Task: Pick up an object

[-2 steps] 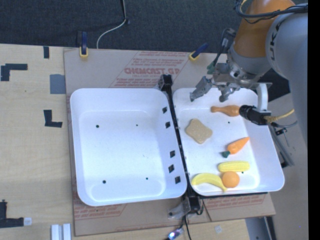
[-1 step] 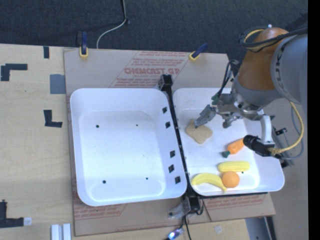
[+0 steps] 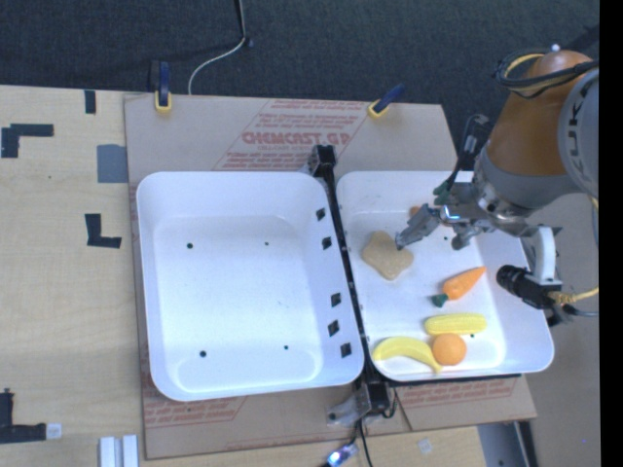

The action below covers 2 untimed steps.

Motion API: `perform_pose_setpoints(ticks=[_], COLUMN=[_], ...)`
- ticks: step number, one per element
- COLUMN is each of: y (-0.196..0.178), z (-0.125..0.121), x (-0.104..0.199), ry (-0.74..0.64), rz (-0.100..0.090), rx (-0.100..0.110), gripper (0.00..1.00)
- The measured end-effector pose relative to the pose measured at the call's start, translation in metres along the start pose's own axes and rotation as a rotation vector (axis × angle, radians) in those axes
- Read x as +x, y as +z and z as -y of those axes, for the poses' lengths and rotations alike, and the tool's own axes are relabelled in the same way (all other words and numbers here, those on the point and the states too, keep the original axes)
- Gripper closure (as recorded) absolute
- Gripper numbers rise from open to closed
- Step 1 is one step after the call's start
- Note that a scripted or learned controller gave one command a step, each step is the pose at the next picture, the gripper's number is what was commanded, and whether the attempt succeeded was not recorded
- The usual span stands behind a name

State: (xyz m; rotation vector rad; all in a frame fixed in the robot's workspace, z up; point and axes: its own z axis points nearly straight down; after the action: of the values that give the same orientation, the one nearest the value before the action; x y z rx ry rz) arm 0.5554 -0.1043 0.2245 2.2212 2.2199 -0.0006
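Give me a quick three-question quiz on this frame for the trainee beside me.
1. True or false: all the loose items lie in the right bin.
2. Multiple choice: which item lies nearest the gripper? A) banana B) tan biscuit-shaped piece C) corn cob
3. Fill in: the orange ball sits between the banana and the ____.

Key
1. True; the carrot and the rest are all there.
2. B; the gripper hovers at its upper right edge.
3. Corn cob, which lies just above the ball in the camera view.
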Motion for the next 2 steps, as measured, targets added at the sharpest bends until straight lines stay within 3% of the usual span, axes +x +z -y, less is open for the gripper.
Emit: perform_pose_setpoints(ticks=[1, 2], y=[0.001, 0.034], z=[-0.024, -0.009], x=[0.026, 0.024], ry=[-0.004, -0.001], rz=[-0.002, 0.0], rx=[0.001, 0.005], gripper=[0.0, 0.0])
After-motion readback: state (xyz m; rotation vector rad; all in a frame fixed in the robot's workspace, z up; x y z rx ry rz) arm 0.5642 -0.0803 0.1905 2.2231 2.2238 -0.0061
